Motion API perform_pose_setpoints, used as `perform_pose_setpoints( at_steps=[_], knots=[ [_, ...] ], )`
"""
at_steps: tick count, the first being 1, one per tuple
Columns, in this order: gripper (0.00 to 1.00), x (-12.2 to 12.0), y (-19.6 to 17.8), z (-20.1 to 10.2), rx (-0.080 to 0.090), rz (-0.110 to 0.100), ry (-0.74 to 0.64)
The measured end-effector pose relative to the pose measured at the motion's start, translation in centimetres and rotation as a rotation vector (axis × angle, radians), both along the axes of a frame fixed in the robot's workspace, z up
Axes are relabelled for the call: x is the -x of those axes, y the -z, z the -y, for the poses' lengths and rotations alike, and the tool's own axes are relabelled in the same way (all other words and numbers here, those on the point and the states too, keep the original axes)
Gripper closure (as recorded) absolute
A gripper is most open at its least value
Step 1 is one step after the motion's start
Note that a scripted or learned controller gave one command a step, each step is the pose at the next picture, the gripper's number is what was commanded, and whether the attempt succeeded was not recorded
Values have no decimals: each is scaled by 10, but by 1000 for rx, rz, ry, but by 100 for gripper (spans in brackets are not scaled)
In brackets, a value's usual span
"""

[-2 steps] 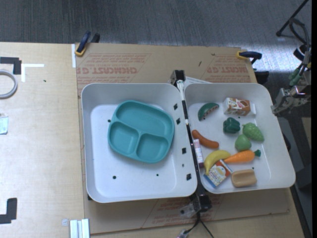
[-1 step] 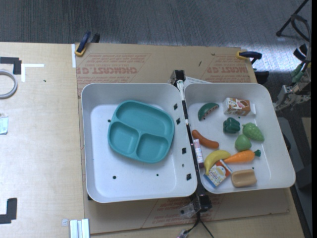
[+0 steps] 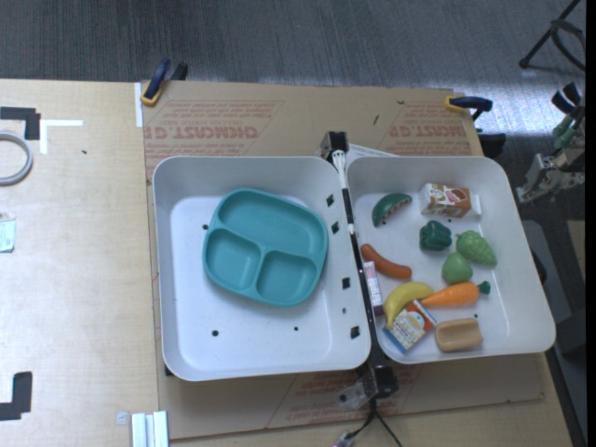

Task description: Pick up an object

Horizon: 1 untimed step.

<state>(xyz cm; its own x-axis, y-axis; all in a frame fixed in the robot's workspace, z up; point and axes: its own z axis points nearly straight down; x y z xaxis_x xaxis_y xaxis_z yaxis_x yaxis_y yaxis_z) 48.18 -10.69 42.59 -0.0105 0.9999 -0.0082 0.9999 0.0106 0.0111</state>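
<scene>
The right bin [image 3: 521, 250] holds several toy foods. A dark green slice with a red edge [image 3: 391, 208] and a small printed packet [image 3: 449, 199] lie at the far side. Below them are a dark green vegetable [image 3: 435, 236], a light green bumpy one [image 3: 476, 248] and a round green one [image 3: 456, 268]. A red-orange sausage [image 3: 386, 262] lies near the divider. A yellow banana [image 3: 407, 296], an orange carrot [image 3: 453, 294], a small colourful carton [image 3: 410, 327] and a tan bread piece [image 3: 458, 334] crowd the near side.
A teal divided plate [image 3: 265, 247] sits in the left bin [image 3: 172, 277]. Both bins rest on brown cardboard [image 3: 214, 124] held by clamps [image 3: 160, 80]. Some metal equipment [image 3: 551, 168] stands just past the right bin's far right corner.
</scene>
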Motion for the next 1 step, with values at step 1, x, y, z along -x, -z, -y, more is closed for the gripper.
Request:
perform_pose_setpoints(
  at_steps=[1],
  knots=[
    [100, -1, -10, 0, 2, 4, -4]
  ],
)
